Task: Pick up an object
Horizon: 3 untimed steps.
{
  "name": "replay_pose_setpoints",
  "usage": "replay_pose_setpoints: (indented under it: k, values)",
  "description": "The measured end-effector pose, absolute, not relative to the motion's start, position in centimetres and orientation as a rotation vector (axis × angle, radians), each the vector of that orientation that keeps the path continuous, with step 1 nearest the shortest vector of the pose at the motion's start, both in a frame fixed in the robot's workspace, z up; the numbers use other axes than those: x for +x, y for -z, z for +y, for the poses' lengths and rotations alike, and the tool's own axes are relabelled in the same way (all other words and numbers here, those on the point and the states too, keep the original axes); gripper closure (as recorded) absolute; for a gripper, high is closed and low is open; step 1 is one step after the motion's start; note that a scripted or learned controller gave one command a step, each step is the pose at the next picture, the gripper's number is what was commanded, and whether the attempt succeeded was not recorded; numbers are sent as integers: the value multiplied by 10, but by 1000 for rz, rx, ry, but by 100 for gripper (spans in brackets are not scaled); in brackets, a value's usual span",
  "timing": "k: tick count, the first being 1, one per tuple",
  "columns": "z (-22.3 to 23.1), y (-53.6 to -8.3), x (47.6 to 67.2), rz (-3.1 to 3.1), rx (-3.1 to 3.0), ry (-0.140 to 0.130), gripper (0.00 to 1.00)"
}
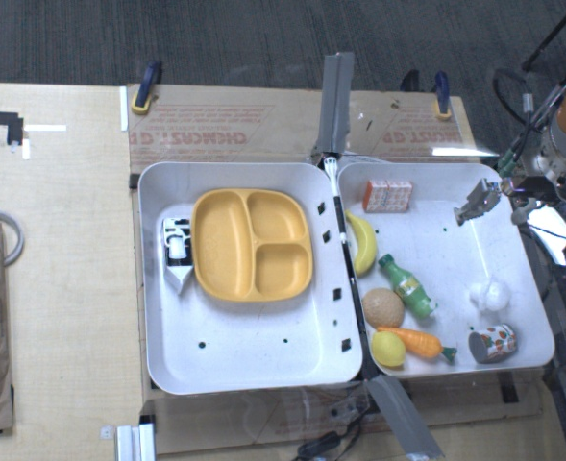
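Your gripper (477, 203) hangs over the far right part of the right bin (532, 257), fingers a little apart, nothing between them. Nearest thing to it: white ball (490, 296), nearer you, well apart. Printed cup (494, 343) lies near the bin's near right corner. Banana (361, 243), green bottle (406, 286), brown ball (383, 308), carrot (419, 342) and lemon (388, 350) crowd the left wall; carton (387, 196) sits far. Bare floor lies between gripper and bottle.

one fixed camera looks down at a slant from above the bench, taking in both white bins (158, 286).
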<state>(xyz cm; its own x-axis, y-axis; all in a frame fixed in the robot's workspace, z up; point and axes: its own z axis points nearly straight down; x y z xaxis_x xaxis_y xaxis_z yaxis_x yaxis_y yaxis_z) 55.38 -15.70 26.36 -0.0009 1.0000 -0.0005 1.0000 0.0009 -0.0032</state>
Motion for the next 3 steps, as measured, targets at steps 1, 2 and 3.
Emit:
replay_pose_setpoints:
  k: [1, 2, 3]
  values:
    - [-152, -104, 512, -2239, -2203, -1, 0]
    - [-51, -191, 496, -2433, -1987, -1, 0]
    - [-103, -91, 515, -2414, -2009, -2, 0]
